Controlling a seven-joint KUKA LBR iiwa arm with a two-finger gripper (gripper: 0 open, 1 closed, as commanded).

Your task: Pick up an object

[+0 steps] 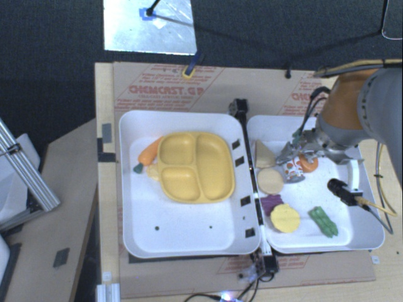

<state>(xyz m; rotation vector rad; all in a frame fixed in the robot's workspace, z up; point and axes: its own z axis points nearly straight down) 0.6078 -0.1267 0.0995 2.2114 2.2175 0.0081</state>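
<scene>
Dark carpet (50, 43) surrounds a bench covered by a brownish sheet (264, 83) printed in red. The words "CHEMCAST GP" read clearly along its far edge, and the other red print on the sheet is too partial to read. A shiny square metal plate (149, 17) lies on the carpet beyond the bench.

The left bin (182, 247) holds a yellow divided plate (192, 167) with a toy carrot (148, 151) touching its left edge.

The arm (371, 106) reaches into the right bin (362, 231), its gripper (295, 159) low over the bin's far middle. Right at its tip is a small white and orange toy (293, 170), with an orange piece (309, 164) just beside it. Whether the pincer is wide, narrow or clamped on the toy cannot be told.

Also in that bin are a pale wedge (263, 153) near the left wall, a pale round disc (271, 182) below it, a purple piece (272, 202), a yellow disc (285, 219) and a green vegetable (322, 221) nearer the front.
</scene>
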